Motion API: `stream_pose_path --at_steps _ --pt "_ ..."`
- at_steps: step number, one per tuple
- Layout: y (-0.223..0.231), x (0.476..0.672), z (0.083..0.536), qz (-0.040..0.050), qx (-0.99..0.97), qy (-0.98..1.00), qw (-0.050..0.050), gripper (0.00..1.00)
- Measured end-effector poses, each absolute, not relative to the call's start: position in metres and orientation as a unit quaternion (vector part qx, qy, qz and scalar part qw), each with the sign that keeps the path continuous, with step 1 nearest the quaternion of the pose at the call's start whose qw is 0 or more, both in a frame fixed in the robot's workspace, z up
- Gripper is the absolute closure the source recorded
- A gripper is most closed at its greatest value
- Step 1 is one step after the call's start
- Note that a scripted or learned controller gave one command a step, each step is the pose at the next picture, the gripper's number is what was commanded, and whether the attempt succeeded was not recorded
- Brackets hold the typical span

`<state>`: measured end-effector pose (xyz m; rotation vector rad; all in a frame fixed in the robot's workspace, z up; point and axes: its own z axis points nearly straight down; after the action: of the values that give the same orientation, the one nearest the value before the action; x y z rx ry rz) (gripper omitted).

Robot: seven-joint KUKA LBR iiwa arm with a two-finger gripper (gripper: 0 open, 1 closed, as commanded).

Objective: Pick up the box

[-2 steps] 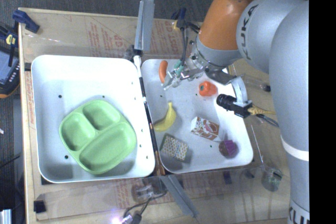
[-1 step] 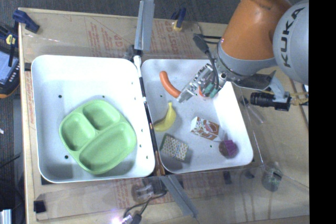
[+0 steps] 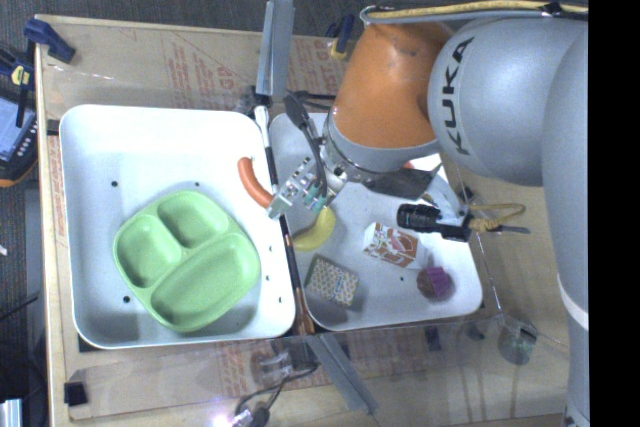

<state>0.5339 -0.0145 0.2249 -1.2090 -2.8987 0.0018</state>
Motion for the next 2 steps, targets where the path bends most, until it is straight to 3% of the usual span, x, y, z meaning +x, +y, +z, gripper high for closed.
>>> stream_pose_path --at_steps 1,2 --pt "-0.024 0.479 0.192 0.0005 -0.203 -0.979 0.001 1.0" --pt "-0.075 0.478 0.242 0.0007 -0.075 -0.997 -0.002 1.0"
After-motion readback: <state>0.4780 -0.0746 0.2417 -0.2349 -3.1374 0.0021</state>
